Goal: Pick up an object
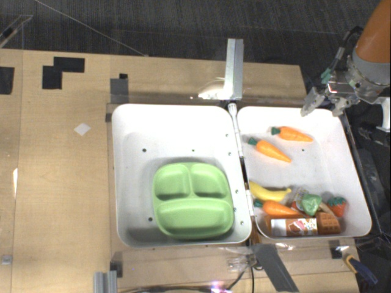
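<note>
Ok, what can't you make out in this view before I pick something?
- Hand: small and at the right bin's far corner; fingers open, nothing between them.
- Arm: cut off by the right edge.
- Food pile: items overlap; the banana and near carrot are partly covered.
- Packet: label too small to read.

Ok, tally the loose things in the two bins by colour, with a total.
Orange: 3 carrots
Yellow: 1 banana
Green: 1 divided plate, 1 wrapped item
Brown: 1 bottle, 1 block
Red: 1 small piece
Total: 9
</note>
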You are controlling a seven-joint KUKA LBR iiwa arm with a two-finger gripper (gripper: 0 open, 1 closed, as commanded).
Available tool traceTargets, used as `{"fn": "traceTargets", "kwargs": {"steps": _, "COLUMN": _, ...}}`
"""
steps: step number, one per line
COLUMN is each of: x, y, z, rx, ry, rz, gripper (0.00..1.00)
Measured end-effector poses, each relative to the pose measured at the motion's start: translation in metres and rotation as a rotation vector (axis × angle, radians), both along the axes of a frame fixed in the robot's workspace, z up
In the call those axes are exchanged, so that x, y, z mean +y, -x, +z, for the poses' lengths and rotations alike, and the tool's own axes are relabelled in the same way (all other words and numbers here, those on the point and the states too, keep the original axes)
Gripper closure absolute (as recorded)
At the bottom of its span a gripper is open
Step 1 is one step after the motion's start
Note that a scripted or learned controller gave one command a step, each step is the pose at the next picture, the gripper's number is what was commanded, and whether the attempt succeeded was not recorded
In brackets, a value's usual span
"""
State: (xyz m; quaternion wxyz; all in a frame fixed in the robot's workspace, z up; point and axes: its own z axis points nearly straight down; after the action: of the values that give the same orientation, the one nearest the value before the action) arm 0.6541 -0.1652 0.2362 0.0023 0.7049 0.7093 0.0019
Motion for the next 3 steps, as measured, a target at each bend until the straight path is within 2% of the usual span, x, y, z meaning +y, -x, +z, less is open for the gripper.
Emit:
{"fn": "traceTargets", "kwargs": {"steps": 1, "x": 0.057, "y": -0.021, "z": -0.126, "rx": -0.020, "ry": 0.000, "rz": -0.210, "gripper": 0.00}}
{"fn": "traceTargets", "kwargs": {"steps": 2, "x": 0.038, "y": -0.017, "z": -0.051, "rx": -0.003, "ry": 0.000, "rz": -0.095, "gripper": 0.00}}
{"fn": "traceTargets", "kwargs": {"steps": 3, "x": 0.069, "y": -0.016, "z": -0.127, "rx": -0.023, "ry": 0.002, "rz": -0.183, "gripper": 0.00}}
